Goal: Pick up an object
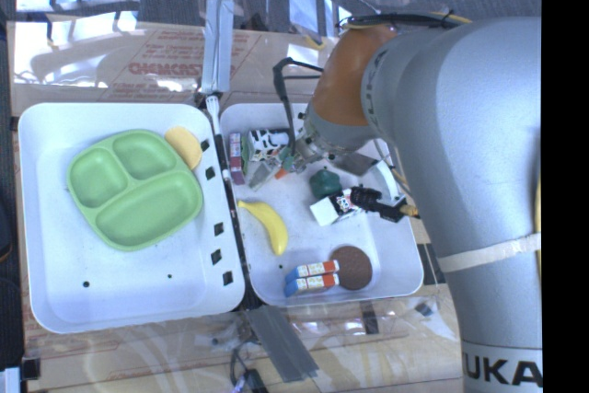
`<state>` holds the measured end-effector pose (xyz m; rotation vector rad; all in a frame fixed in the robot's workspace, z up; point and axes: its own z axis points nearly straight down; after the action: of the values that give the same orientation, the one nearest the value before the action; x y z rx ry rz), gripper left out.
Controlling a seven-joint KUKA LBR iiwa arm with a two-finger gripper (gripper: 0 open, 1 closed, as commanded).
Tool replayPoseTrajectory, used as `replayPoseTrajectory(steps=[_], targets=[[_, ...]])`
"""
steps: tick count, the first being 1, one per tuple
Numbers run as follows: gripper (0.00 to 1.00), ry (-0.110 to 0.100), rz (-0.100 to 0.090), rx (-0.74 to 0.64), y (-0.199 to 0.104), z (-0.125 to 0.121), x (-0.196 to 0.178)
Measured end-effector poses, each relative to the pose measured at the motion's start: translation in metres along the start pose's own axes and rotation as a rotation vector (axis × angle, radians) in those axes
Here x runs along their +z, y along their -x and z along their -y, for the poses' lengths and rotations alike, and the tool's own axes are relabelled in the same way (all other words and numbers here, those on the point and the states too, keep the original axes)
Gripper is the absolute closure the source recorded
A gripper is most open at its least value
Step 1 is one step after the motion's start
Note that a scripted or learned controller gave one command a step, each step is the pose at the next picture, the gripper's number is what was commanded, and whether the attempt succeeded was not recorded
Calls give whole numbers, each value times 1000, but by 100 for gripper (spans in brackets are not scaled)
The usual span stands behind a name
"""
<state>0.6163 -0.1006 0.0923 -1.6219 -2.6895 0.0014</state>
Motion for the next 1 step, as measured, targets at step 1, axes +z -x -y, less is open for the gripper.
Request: replayPoseTrajectory(steps=[1], targets=[[0,3,1,73,-38,63,-1]])
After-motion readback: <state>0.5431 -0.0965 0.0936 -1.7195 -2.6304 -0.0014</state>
